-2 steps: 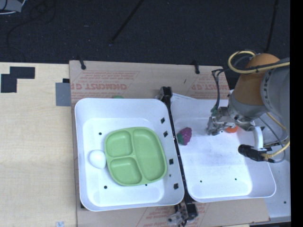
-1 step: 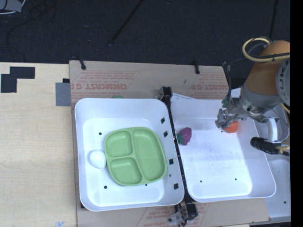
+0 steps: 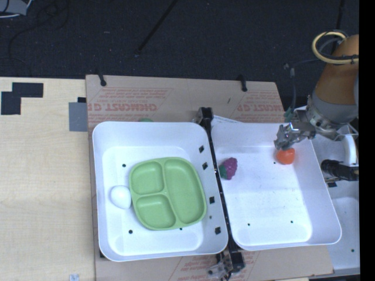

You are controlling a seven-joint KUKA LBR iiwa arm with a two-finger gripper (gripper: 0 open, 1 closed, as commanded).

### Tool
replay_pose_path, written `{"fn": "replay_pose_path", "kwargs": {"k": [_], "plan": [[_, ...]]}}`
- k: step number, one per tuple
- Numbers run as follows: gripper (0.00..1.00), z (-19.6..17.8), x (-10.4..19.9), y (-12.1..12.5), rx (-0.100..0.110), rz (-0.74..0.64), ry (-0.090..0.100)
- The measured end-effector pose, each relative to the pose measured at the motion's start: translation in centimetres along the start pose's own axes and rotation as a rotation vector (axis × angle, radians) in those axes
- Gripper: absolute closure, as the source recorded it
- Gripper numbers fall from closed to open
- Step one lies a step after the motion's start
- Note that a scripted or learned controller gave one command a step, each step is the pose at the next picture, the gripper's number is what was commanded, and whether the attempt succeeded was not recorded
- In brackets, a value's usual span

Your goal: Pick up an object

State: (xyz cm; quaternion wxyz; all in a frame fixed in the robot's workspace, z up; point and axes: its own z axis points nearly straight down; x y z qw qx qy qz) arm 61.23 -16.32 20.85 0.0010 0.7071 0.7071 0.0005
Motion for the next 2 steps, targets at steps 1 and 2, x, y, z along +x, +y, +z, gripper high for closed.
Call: {"fn": "replay_pose_path", "kwargs": {"k": [1, 2], "plan": [[1.0, -4.9, -0.8, -0.4, -0.001, 0.004, -0.001], [1.0, -3.3, 4.2, -0.8, 0.006, -0.003, 0.003]]}}
